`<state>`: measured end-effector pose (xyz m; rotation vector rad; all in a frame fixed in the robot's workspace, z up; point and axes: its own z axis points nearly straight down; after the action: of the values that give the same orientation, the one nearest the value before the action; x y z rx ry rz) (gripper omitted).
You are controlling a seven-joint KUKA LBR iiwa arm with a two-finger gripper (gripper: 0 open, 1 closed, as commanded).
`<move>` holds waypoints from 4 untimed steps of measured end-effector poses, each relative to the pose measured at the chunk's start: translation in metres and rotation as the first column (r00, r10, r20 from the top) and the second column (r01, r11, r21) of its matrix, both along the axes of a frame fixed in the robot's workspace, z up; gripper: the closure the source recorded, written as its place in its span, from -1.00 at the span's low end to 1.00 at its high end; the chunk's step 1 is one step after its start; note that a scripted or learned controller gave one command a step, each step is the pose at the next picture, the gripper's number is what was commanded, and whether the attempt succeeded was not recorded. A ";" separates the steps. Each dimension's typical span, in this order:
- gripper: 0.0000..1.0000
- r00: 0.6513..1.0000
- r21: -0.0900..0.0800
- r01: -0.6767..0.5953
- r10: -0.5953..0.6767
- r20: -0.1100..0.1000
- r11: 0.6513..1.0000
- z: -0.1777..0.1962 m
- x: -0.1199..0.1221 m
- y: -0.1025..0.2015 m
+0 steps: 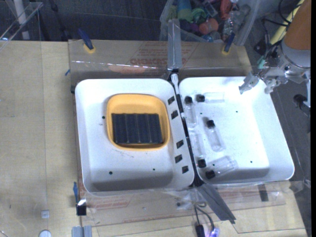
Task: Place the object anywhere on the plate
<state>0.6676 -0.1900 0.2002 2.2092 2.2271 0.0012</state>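
Tool (256, 81) hangs at the right bin's far rim, grip state unclear; those small clear black-capped vials (213, 132) could slip short of the yellow plate (114, 105).

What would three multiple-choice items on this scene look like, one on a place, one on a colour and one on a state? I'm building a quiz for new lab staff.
1. Where is the plate?
A. In the left bin
B. In the right bin
C. On the bench outside the bins

2. What colour is the plate's rim?
A. Blue
B. Yellow
C. Green

3. Where is the pincer?
A. Pressed onto the plate
B. Over the right bin's far right corner
C. Down among the small clear bottles

Answers:
1 A, the plate lies in the left bin.
2 B, a yellow rim surrounds a dark ribbed middle.
3 B, it hangs at the right bin corner, apart from the clear black-capped bottles.
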 end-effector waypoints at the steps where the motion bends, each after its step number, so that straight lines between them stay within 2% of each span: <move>1: -1.00 1.000 0.000 0.000 0.000 0.000 1.000 0.000 0.000 0.000; 4: -1.00 1.000 0.000 0.000 0.000 0.000 1.000 0.000 0.000 0.000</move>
<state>0.6676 -0.1900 0.2002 2.2092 2.2271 0.0012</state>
